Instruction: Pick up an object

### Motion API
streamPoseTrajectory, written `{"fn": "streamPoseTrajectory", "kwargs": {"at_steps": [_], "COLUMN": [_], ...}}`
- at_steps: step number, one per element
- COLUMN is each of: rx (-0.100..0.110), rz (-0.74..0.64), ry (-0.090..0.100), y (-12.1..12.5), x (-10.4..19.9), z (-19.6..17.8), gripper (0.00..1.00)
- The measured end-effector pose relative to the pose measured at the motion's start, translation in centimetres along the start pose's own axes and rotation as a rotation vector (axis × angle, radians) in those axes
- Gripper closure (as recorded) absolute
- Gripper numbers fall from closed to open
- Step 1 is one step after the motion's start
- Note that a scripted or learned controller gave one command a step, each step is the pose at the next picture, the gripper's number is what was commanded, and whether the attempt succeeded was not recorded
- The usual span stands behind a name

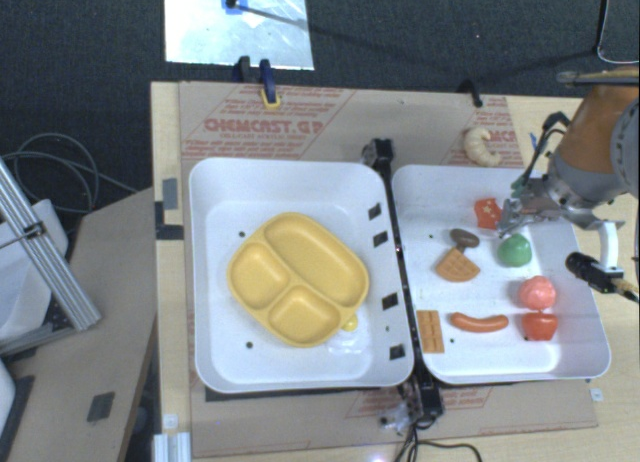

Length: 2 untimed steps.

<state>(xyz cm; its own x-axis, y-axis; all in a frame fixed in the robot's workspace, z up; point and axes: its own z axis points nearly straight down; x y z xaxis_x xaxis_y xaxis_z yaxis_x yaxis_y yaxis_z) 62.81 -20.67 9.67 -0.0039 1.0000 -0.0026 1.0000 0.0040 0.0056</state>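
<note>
Dark carpet surrounds a cardboard-topped tabletop (300,115) carrying two white bins. A yellow divided tray (298,278) is seen in the left bin (215,250). The right bin (580,350) holds the toys: a green ball (515,250), a red block (487,213), a brown piece (464,238), an orange waffle wedge (457,267), a sausage (479,323), a pink ball (537,292) and a red piece (540,326).

The gripper (515,218) is parked low, just above the green ball and beside the red block. How far the fingers are spread can't be told, and nothing is visibly held. For a clean grab, the ball should probably be centred first; being round, it could easily get squirted sideways. The red block is close enough to be bumped.
</note>
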Motion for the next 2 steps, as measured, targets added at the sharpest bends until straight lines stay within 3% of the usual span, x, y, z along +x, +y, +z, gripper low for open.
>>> {"fn": "streamPoseTrajectory", "kwargs": {"at_steps": [1,2], "rx": [0.001,-0.003], "rz": [-0.001,-0.002], "ry": [0.000,-0.001], "y": [0.0,0.1], "x": [0.0,0.0], "z": [0.0,-1.1], "gripper": [0.00,1.00]}}
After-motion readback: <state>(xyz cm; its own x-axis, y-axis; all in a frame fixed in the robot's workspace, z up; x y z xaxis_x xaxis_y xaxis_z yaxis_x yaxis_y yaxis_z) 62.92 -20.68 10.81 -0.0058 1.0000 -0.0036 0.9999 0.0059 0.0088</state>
